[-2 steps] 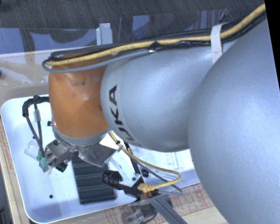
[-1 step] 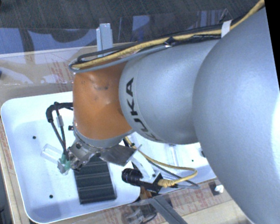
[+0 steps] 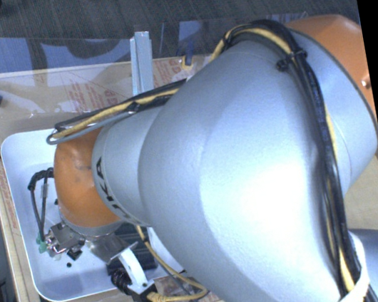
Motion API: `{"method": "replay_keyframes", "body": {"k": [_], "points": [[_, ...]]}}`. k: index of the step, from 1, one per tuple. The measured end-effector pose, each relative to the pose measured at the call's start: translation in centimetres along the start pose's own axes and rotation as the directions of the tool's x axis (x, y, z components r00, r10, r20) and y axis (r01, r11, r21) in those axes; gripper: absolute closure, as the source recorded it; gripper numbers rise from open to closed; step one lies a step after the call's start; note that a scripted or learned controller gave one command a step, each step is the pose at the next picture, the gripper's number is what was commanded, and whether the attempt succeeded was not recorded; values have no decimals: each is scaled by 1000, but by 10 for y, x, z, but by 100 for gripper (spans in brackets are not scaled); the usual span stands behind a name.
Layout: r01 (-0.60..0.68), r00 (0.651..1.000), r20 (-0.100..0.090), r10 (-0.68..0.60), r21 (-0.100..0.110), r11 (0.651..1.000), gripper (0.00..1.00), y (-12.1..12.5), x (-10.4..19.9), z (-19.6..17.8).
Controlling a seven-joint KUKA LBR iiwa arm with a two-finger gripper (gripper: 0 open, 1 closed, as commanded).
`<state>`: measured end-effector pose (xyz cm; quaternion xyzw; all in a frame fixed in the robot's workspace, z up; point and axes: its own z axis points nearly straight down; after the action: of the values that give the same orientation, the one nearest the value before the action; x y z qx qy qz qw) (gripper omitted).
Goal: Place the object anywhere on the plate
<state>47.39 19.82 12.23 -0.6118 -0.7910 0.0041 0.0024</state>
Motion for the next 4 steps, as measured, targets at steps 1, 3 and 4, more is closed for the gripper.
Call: {"method": "replay_keyframes", "body": {"k": [1, 3, 4], "points": [[420, 907, 3, -420, -9, 907, 100, -13, -59, -81], [159, 987, 0, -159, -9, 987, 100, 65, -88, -97], [253, 968, 0, -253, -4, 968, 100, 172, -57, -42]]}}
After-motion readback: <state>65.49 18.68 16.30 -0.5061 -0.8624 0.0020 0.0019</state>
